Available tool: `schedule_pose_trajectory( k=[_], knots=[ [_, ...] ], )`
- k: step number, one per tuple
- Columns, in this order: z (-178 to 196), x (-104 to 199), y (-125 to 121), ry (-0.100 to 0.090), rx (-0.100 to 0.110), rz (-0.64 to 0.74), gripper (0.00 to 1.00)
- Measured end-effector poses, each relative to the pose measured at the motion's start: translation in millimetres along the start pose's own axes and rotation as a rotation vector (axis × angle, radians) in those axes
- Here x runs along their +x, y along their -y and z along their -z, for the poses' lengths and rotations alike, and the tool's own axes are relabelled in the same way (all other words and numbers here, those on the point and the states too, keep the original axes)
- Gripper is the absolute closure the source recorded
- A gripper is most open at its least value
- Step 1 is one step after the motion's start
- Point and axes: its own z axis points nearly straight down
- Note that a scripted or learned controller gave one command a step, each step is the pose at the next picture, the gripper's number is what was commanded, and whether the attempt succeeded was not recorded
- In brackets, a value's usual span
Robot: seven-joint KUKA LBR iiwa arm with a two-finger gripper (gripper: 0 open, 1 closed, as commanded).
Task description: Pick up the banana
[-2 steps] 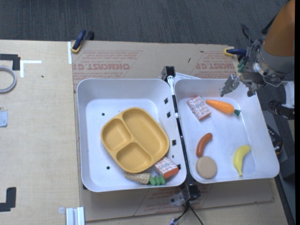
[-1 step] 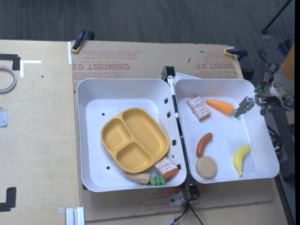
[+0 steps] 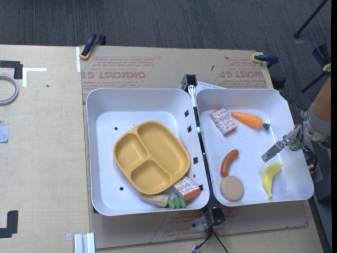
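1. Banana (image 3: 270,178) lies in the right-hand bin (image 3: 251,201), near that bin's front right corner, resting on the white floor with nothing touching it.
2. Its long axis runs roughly front to back with a slight curve: the thicker end sits toward the back, the narrow tip points at the front wall.
3. The gripper (image 3: 274,151) hangs just behind and slightly above the banana's back end, entering from the right side of the bin; the arm's grey wrist (image 3: 316,125) sits over the bin's right rim.
4. I cannot tell from here how far apart the fingers stand; they read as one grey sliver. Nothing is visibly caught between them, and the banana is apart from them.
5. So the move turns on a short shift toward the front of the bin and down, and I judge the fingers would best close across the fruit's narrow width.
6. Close neighbours: a round biscuit (image 3: 231,188) and a sausage (image 3: 229,162) to the left, both well clear. The carrot (image 3: 248,119) and a small snack packet (image 3: 223,121) lie farther back.
7. The left bin (image 3: 100,141) carries a yellow divided plate (image 3: 151,157), away from the action.
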Motion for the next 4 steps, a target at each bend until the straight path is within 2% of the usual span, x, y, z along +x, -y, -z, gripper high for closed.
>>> schedule_pose_trajectory(
  k=[1, 2, 3, 4],
  knots=[
    [-38.4, 50.6, 24.5, 0.000, 0.000, 0.138, 0.00],
    [-28.5, 49.5, 23.5, 0.002, -0.002, 0.135, 1.00],
    [-28.8, 77.9, -9.7, 0.000, -0.001, 0.444, 1.00],
    [-18.9, 77.0, -10.8, 0.003, -0.003, 0.441, 1.00]
  ],
)
